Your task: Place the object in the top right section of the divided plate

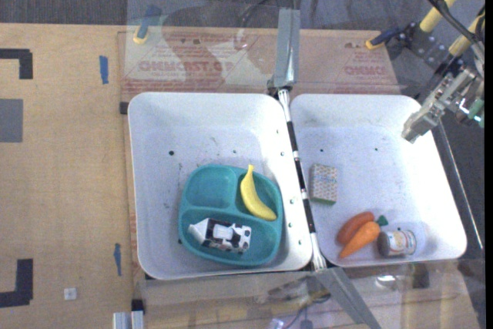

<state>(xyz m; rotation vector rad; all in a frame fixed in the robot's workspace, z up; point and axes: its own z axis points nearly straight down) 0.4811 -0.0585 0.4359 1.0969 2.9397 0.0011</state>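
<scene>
From the fixed overhead camera, two shallow white bins sit side by side on the bench. In the left white bin [154, 127] lies a teal divided plate [202, 208] with three sections. A yellow plastic banana [256, 196] lies in the plate's upper right section, curving down toward the right rim. A small black-and-white milk carton [222, 234] lies on its side in the plate's wide lower section; the upper left section holds nothing that can be made out.

The right white bin [362, 127] holds four things — a small speckled green-edged sponge block [323, 183] near its left wall, an orange toy carrot [358, 238] with a second reddish-orange piece [354, 225] touching it just above, and a small round jar with a pale label [398, 242] lying just beside the carrot's green end, near the bin's lower right corner.

The grey gripper [420, 125] hangs over the right bin's right rim, well apart from the plate and from every object — whether its claw is released or clenched cannot be told here, and nothing is seen between its tips.
</scene>
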